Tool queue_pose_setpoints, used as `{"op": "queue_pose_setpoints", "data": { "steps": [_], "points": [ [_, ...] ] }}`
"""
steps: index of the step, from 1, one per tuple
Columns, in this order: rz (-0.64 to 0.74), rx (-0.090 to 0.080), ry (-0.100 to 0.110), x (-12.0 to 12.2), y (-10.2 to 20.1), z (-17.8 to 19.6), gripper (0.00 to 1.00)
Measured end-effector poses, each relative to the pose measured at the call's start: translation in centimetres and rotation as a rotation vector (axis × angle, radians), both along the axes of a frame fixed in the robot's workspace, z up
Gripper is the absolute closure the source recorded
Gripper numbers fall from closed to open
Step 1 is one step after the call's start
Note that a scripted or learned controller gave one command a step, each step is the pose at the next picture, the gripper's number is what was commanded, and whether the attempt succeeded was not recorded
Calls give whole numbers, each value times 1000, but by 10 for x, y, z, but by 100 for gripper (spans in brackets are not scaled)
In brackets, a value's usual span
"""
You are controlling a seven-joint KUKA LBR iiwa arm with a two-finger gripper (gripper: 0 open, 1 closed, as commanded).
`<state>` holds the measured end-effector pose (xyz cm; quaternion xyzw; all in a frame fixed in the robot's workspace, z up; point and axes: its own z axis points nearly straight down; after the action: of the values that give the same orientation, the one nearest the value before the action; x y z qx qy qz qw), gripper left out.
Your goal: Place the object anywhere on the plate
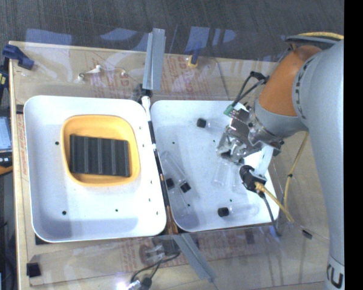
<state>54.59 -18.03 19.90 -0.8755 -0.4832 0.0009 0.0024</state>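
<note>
This place looks like a robotics lab or a test cell, not a home. A wooden bench [24,234] carries two shallow white bins [48,216] side by side, fixed with metal brackets [152,59]. A big grey industrial arm [327,132] with an orange band reaches in from the right, and loose cables [278,201] hang from its wrist. Blue clamps [17,54] hold the bench at the far left. The floor is dark grey carpet [169,5].
</note>
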Motion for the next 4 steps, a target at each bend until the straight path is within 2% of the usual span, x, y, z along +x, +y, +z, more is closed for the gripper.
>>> {"op": "queue_pose_setpoints", "data": {
  "steps": [1, 2, 3, 4],
  "points": [
    [221, -2, -1, 27, 50, 30, 100],
    [522, 1, 0, 18, 82, 4, 100],
    [639, -2, -2, 57, 150, 71, 100],
    [902, 1, 0, 77, 134, -9, 100]
  ]
}}
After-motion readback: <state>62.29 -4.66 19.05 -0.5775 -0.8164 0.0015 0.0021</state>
